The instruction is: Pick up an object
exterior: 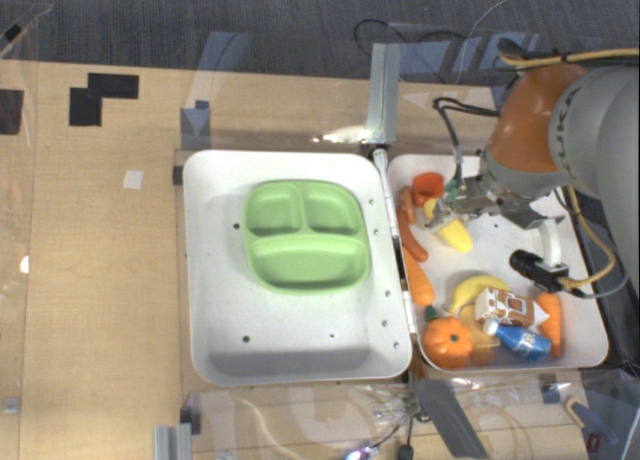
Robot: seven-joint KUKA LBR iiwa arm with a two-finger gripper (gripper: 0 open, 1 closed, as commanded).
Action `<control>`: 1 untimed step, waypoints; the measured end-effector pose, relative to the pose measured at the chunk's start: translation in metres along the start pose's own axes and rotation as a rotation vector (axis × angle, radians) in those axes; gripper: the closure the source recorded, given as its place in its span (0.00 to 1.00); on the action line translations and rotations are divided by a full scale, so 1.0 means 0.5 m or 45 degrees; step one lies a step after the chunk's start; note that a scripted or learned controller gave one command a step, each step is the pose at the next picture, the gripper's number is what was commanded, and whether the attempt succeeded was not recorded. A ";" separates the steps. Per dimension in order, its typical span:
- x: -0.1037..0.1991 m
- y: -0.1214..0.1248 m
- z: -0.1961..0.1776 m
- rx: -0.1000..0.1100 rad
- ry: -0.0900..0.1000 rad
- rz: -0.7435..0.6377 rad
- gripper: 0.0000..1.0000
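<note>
In the right shallow white plastic bin (590,343) on the desk, the grey arm's hand (452,203) is hovering just above the small yellow plastic corn cob (455,237), its grip being too blurred to tell.

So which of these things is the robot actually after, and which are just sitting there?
In play, right bin:
corn cob beside the gripper
banana
small pumpkin
carrot
red cup
carton

Just lying about:
green divided plate in the left bin
</note>
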State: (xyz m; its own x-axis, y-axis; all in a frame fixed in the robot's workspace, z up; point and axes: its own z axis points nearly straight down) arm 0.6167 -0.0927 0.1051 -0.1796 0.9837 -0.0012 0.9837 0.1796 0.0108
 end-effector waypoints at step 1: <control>-0.152 0.079 -0.164 0.003 -0.004 0.010 1.00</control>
State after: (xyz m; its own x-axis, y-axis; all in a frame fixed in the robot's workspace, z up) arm 0.6685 -0.1603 0.1874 -0.1719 0.9851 -0.0040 0.9851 0.1719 0.0087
